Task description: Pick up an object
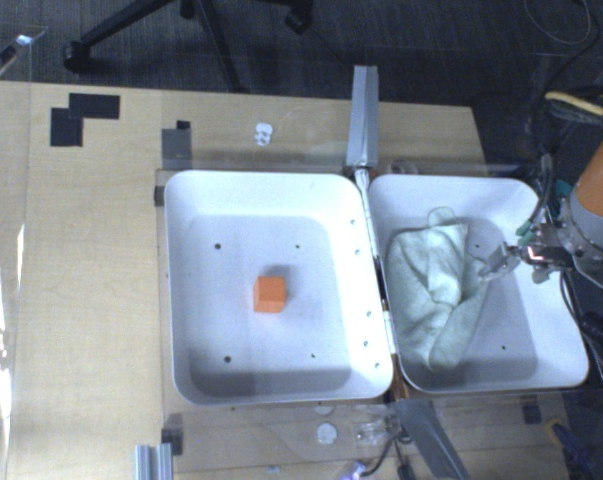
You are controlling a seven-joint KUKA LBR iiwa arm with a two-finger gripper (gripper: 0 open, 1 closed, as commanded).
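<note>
On the desk, the left bin holds a small orange block near its centre, lying apart from every wall. At three o'clock from it, the right bin carries a crumpled whitish cloth against its left wall. The pincer hangs at the cloth's right edge; blur and glare leave it impossible to tell how it stands. The arm is cut off by the frame's right side.
</note>
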